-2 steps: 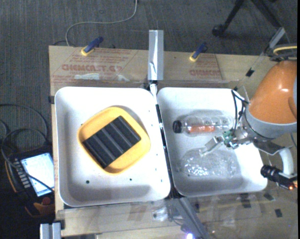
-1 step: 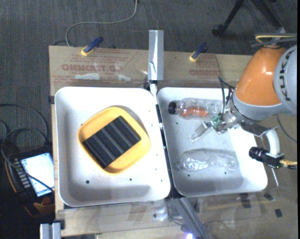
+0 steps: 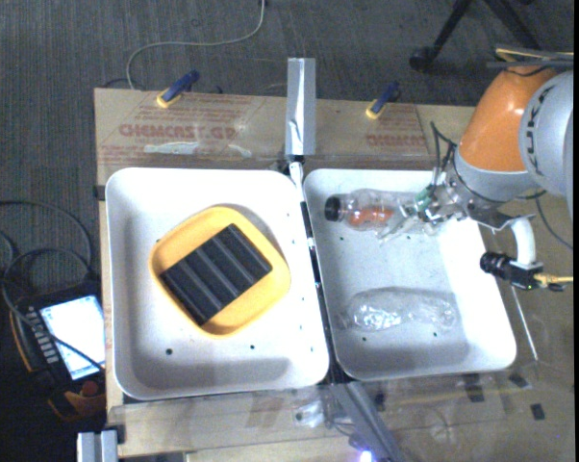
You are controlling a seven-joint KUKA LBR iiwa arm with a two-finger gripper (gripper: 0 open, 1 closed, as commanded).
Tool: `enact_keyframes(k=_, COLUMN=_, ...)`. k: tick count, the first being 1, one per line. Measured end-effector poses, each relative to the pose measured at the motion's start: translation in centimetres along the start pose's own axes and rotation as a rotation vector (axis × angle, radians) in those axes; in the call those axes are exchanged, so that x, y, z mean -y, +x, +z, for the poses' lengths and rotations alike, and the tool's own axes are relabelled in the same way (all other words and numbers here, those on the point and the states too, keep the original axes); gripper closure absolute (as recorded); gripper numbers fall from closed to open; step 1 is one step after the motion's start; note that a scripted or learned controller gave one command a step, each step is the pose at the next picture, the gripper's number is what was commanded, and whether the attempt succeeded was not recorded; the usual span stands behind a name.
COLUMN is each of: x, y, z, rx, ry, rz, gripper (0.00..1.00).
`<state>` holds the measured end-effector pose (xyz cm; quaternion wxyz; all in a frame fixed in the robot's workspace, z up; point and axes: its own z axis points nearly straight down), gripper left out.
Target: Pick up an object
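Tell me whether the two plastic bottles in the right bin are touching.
Apart. The camera view shows bare white bin floor between the upper bottle and the lower bottle.

Two white bins side by side. One yellow tray with black ridged insert, left bin. Two clear plastic bottles, right bin: one at top, one crumpled lower down. Two blue-and-yellow clamps, upper edge.

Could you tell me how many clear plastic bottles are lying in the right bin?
2: one bottle with a dark cap along the far wall, another bottle near the front.
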<state>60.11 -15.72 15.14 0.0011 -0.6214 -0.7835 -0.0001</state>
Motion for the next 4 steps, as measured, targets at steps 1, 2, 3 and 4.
enact_keyframes(k=1, x=-5.5, y=1.4, z=1.4, rx=0.009, ry=0.024, rz=-0.073, gripper=0.00)
enact_keyframes(k=2, x=-6.0, y=0.3, z=1.3, rx=0.018, ry=0.006, rz=-0.167, gripper=0.00)
enact_keyframes(k=3, x=-6.0, y=0.3, z=1.3, rx=0.020, ry=0.005, rz=-0.175, gripper=0.00)
enact_keyframes(k=4, x=-6.0, y=0.3, z=1.3, rx=0.019, ry=0.004, rz=-0.181, gripper=0.00)
